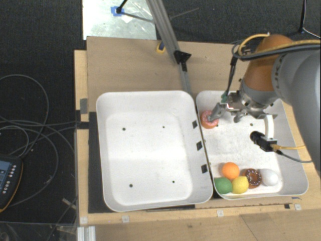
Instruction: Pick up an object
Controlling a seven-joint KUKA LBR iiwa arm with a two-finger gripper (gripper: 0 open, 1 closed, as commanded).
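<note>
Bench point(125, 59) edge nearest, with two shallow white bins sitting side by side on it. Big grey arm point(296, 79) reaching in over the right bin point(235, 144), with the gripper point(219, 113) down at that bin's left wall, close to the far-left corner. Right at a pink doughnut point(208, 119) there, touching or near enough. Can't tell from up here whether clenched, released or actually grasping anything, so not calling it a hold. Main worry, just guessing: parked that tight to the wall, easy to clip the rim or the black clips point(199, 145) between the bins. Also easy to catch only the doughnut's outer edge and squirt it along the wall. A low rounded ring, so not much to bite on either. Materials, big to small: brown matte board for the bench. Left bin point(145, 149) smooth hard plastic by the look, slightly glossy, rounded corners, a few dark dots on the floor. Same stuff on the right, so probably slippery under anything nudged. Remaining toys bunched along the right bin's near edge, well apart from the gripper: orange ball point(230, 170), white egg point(270, 177), chocolate doughnut point(252, 177), yellow fruit point(241, 185), green fruit point(223, 185). All small, smooth and rounded. Plastic or foam, hard to say which. Likely rollers if bumped.
</note>
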